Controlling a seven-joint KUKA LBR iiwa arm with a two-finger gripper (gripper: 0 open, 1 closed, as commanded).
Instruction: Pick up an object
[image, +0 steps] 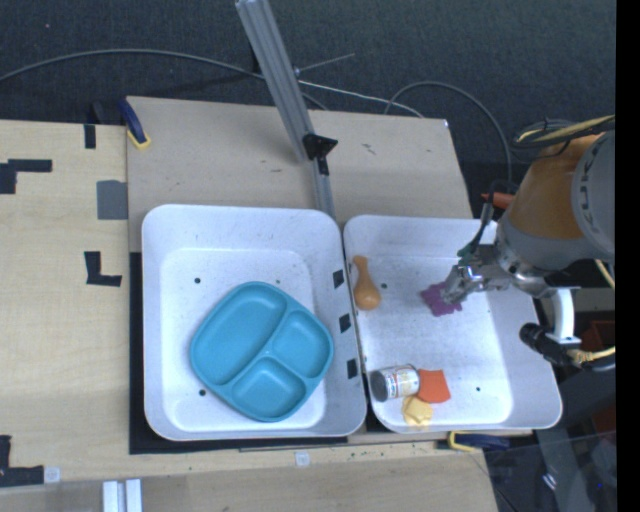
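In right bin (520, 400), gripper (456, 288) touching purple object (438, 299)

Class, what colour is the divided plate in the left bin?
Light blue plate, clearest in the camera view.

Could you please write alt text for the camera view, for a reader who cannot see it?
The arm's tool is down at a small purple object in the right bin, which also holds an orange piece and a metal can. The left bin holds a blue divided plate.
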